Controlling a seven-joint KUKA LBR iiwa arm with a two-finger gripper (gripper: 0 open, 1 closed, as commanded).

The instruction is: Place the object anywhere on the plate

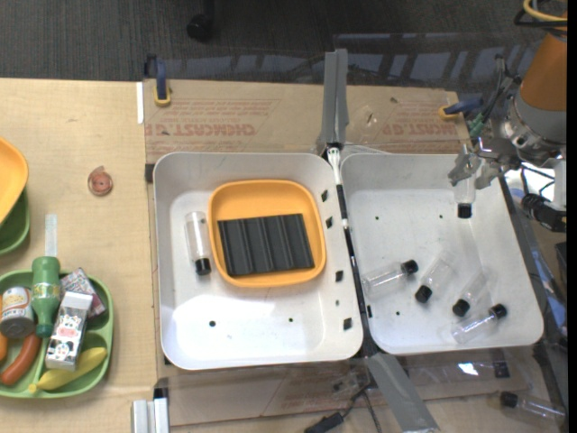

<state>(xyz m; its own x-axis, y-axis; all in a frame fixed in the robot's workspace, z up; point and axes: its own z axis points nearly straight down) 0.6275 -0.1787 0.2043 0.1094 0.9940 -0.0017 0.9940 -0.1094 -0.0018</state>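
Your gripper sits at the upper right of the right bin, below the arm's orange band, and it is clamped on a clear vial that hangs upright between the fingers, its black cap at the bottom, above the bin floor. Look lower in the same bin and you find four more clear vials with black caps lying down: one at the left, one near the middle, one right of that and one by the front right corner. They lie near one another but you cannot tell whether any touch.

In the left bin the orange plate rests toward the back, carrying a dark ribbed insert. Just beside the plate's left rim another clear vial lies on the bin floor, cap toward the front.

On the tabletop to the left you have a green tray of toy food and bottles, and a small pink disc
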